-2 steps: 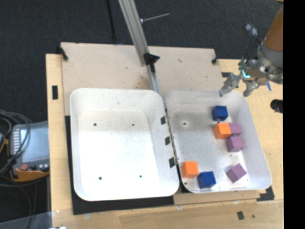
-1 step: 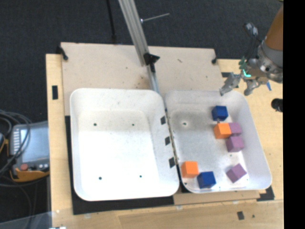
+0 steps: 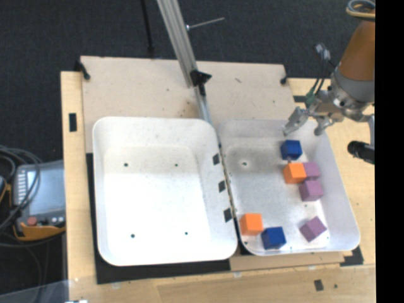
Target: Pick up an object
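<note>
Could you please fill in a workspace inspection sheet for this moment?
Surface: wooden bench with left bin and right bin.
Job's things: right bin holds blue cubes, orange cubes, purple cubes.
Clutter: nothing seen.
Grippers: gripper open above the right bin's far edge, holding nothing.
Cables: black cables at left.
Surroundings: pendant, metal post, dark floor.

You are looking at a robotics lab: a plywood bench (image 3: 183, 84) carrying two white bins (image 3: 104, 137), an aluminium mast (image 3: 177, 30), and a teach pendant (image 3: 35, 197) with cables lying at its left edge.
</note>
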`<control>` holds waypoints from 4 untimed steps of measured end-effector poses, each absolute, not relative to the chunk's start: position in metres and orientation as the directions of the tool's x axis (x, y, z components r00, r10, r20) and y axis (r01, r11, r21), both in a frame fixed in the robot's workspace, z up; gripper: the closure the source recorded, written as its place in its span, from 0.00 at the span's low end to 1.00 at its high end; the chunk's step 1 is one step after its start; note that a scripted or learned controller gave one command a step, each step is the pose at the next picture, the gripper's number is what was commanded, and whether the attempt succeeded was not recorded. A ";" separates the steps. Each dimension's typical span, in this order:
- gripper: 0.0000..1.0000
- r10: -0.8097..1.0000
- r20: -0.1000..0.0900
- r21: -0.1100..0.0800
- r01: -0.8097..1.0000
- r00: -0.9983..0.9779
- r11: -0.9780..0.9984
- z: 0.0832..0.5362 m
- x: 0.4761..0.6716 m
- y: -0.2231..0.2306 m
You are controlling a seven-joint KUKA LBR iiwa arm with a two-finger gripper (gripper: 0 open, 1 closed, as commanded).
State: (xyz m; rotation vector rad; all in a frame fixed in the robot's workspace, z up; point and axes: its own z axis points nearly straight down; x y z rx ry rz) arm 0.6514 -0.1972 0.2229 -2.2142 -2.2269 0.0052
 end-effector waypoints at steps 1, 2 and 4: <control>0.00 1.000 -0.001 -0.003 1.000 -0.001 0.001 0.174 0.642 -0.194; 0.00 1.000 -0.012 0.014 1.000 0.000 0.001 0.121 0.645 -0.198; 1.00 1.000 -0.002 0.006 1.000 -0.002 0.002 0.183 0.645 -0.195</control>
